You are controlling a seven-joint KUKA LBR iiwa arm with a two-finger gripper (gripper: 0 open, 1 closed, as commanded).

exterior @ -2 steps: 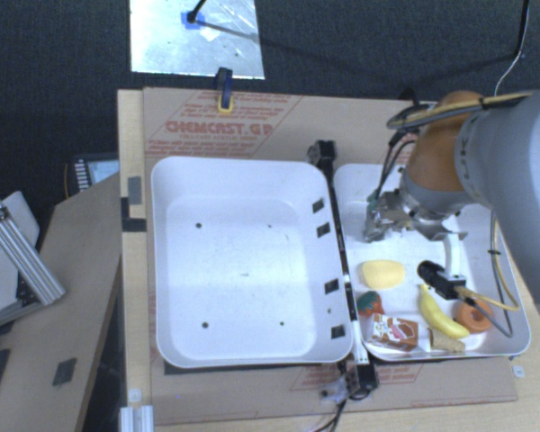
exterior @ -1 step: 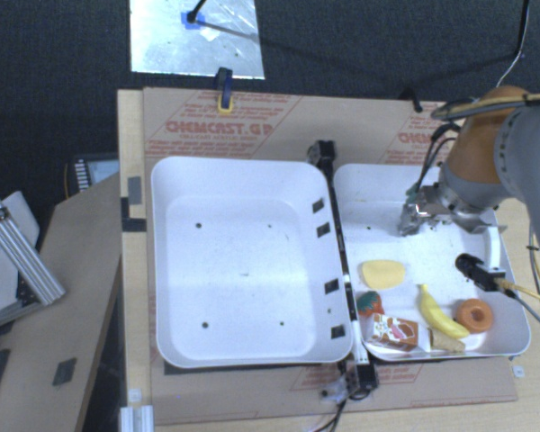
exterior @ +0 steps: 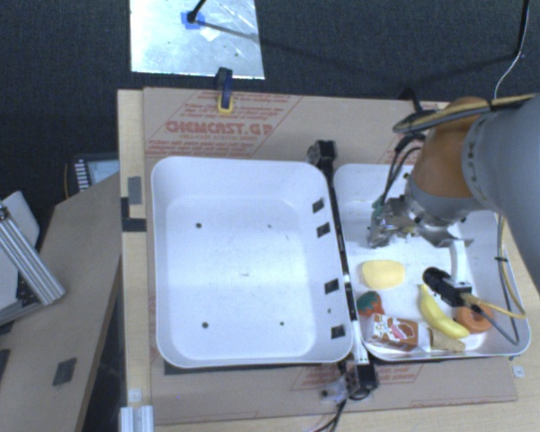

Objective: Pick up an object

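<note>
The claw (exterior: 381, 229), grip state impossible to tell, hovers at 12 o'clock of the yellow lemon (exterior: 382, 274), so reaching seems underway and lowering comes next.

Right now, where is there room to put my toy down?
The left bin has a bare white floor from wall to wall. The right bin is crowded: gripper at the back, lemon, banana and snack packet in front.

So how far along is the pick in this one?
Early. The gripper is low over the right bin, above the pile; I see nothing between its fingers. The yellow lemon-like piece, banana and red packet lie in the bin. Grasping and lifting remain.
</note>
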